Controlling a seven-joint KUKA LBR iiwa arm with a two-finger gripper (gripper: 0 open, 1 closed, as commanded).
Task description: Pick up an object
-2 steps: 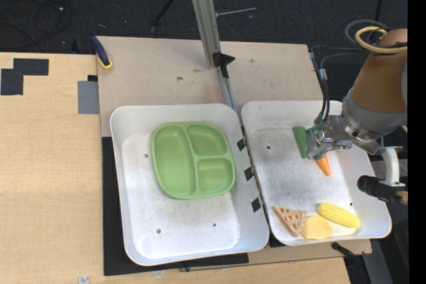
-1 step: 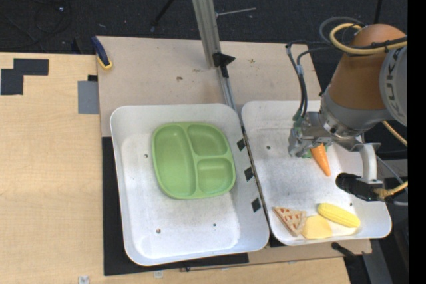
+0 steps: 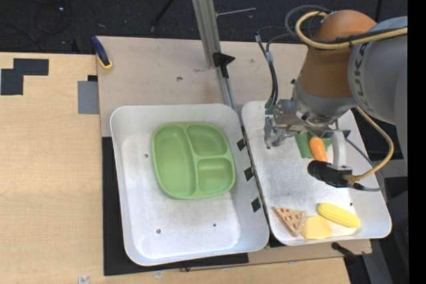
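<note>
- The gripper (image 3: 275,136) hung low over the far-left part of the right bin (image 3: 286,179), and nothing showed between its tips; how far it stood open could not be told.
- A carrot (image 3: 318,148) lay just beside it, toward the bin's right edge and partly under the wrist.
- To grasp well, I judged it should centre over one piece, then descend straight.
- A corn cob (image 3: 339,215), a yellow piece (image 3: 317,229) and a pizza slice (image 3: 290,218) lay along the near edge.
- A green plate (image 3: 194,160) sat in the left bin (image 3: 133,209).
</note>
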